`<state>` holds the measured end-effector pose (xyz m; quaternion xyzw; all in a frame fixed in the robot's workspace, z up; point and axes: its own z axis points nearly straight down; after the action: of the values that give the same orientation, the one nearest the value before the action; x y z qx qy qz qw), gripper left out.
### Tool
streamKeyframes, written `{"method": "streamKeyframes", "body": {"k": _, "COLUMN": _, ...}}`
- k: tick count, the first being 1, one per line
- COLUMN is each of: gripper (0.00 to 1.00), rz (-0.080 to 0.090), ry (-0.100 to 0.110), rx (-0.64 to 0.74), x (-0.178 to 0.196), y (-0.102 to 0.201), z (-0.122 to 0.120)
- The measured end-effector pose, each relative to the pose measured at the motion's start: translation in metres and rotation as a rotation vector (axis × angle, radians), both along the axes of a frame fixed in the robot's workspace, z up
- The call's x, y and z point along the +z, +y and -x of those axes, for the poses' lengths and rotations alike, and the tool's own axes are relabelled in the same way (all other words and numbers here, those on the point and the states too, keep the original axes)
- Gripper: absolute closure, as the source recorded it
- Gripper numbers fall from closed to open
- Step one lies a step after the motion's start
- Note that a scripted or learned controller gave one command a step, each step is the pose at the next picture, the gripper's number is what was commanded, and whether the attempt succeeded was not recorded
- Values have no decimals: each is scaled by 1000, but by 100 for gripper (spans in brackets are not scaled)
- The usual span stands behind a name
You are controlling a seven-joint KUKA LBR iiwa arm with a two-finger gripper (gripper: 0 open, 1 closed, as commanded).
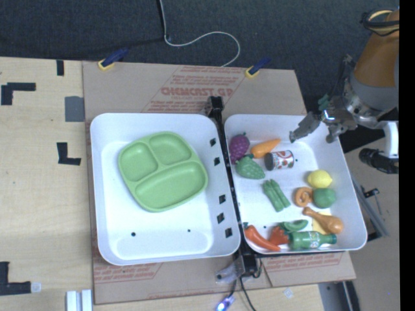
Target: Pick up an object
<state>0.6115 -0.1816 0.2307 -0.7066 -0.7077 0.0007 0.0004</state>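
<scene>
Right now I hold the gripper point(321, 127) above the right bin's point(350, 173) far edge, near the can point(281, 160); its 2 fingers look spread, nothing between them.

right bin point(350, 173) holds a scatter of toy foods, all lying loose on the white floor. purple grape bunch point(238, 145) at the upper left, touching a green leafy piece point(249, 168) below it. orange carrot point(265, 148) just beside a small red-labelled can point(279, 160) on its side. green bean pod point(276, 195) mid-bin, slanted. yellow lemon point(319, 179) above a green round fruit point(325, 197), orange piece point(303, 196) at its left. drumstick point(323, 220), green bottle point(310, 240) and red pepper point(260, 238) along the near wall.
</scene>
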Motion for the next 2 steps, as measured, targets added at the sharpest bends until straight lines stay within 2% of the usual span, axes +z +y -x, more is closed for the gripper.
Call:
{"method": "streamKeyframes", "body": {"k": 1, "gripper": 100, "rz": 0, "ry": 0, "rx": 2, "x": 10, "y": 1, "z": 0}}
{"method": "streamKeyframes", "body": {"k": 2, "gripper": 100, "rz": 2, "ry": -13, "rx": 3, "x": 126, "y": 31, "z": 8}}
